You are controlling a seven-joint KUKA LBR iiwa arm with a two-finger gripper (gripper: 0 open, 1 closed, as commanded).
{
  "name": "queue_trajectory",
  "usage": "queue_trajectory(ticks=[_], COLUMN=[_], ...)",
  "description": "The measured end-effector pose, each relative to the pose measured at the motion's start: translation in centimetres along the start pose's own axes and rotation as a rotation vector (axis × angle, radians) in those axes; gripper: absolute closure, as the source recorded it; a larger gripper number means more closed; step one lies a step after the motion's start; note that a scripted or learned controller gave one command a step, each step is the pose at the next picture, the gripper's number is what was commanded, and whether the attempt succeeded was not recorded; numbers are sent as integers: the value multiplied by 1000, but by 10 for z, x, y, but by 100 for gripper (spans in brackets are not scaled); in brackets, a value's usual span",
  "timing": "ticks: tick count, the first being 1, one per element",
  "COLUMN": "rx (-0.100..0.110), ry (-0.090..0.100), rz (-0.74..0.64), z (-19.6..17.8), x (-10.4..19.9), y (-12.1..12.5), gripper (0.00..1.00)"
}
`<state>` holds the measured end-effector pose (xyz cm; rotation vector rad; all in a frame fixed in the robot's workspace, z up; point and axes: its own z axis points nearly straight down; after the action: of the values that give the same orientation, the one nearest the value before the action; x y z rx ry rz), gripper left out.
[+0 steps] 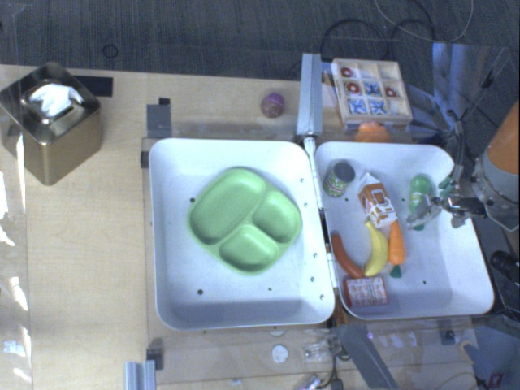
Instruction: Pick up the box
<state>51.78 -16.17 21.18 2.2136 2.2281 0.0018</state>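
Note:
A small orange and white box (376, 204) lies tilted in the middle of the right bin (467, 287). A flat red box (366, 291) rests near that bin's front left corner. My gripper (432, 208) hangs over the right side of the same bin, reaching in from the right. It is right beside a green bottle (420, 191) and a short way to the right of the orange and white box. I see nothing held in it.
The right bin also holds a tin can (339, 178), a banana (375, 250), a carrot (396, 244) and a red sausage-like item (344, 255). The left bin (175, 291) holds a green divided plate (245, 218). A tissue box (53, 122) stands far left, a game board (370, 93) behind the bins.

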Motion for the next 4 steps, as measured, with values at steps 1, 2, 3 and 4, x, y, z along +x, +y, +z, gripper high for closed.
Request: queue_trajectory(ticks=[1,2,3,4], rx=[0,-13,-12,-17], ry=[-1,-4,-2,-3], rz=[25,-134,93,86], z=[10,122,124,113], x=[0,41,51,51], y=[-29,32,89,91], gripper=[0,0,0,100])
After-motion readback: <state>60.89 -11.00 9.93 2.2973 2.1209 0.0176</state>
